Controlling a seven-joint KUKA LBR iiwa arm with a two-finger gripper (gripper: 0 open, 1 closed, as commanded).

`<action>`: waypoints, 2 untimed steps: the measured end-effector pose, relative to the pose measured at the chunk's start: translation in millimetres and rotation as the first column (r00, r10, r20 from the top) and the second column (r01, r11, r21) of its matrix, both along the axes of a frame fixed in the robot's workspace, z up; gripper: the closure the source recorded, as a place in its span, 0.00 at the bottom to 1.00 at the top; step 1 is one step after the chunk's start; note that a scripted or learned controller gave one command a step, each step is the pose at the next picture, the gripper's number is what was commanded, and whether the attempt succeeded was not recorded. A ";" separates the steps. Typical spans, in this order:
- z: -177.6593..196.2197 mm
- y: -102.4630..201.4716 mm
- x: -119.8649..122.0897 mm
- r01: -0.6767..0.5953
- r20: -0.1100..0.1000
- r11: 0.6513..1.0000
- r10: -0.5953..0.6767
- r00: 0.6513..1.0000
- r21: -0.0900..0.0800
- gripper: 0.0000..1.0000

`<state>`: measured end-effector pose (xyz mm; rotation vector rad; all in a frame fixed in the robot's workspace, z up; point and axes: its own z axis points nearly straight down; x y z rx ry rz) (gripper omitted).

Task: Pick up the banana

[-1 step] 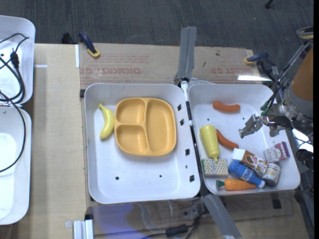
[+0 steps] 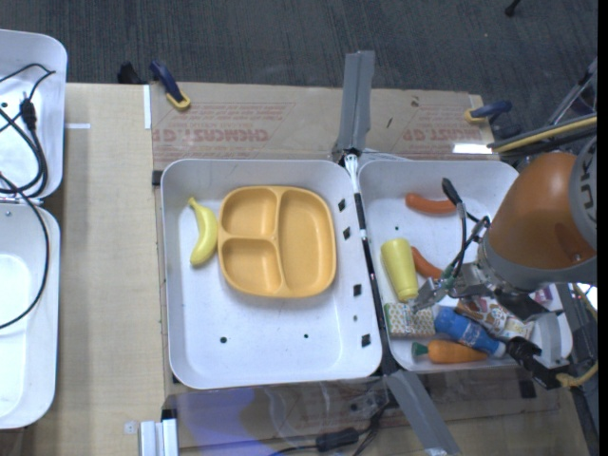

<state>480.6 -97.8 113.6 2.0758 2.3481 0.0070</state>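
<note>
The banana (image 2: 201, 233) is lying in the left bin (image 2: 266, 364), near that bin's left wall, curving along the left edge of a yellow divided plate (image 2: 279, 240) and just beside it; whether the two are touching cannot be told. The plate is sitting flat in the upper middle of the same bin, its three compartments facing up. Across the divider, the right bin (image 2: 389, 193) is holding a yellow bottle (image 2: 400, 268), an orange sausage-shaped piece (image 2: 430, 204) near the top, a blue bottle (image 2: 467, 332), a small carrot (image 2: 454, 352) at the bottom wall, and a patterned packet (image 2: 408, 322). The arm (image 2: 546, 221) is reaching over this right bin, well apart from the banana, with the tool (image 2: 435, 291) hanging low among the clutter just right of the yellow bottle. Its state cannot be told from this view.
</note>
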 end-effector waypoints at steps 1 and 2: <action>-22.7 -0.1 35.3 0.177 -0.009 0.984 -0.177 0.984 0.002 0.00; -23.2 -8.4 99.7 0.559 -0.013 0.829 -0.559 0.829 -0.003 0.00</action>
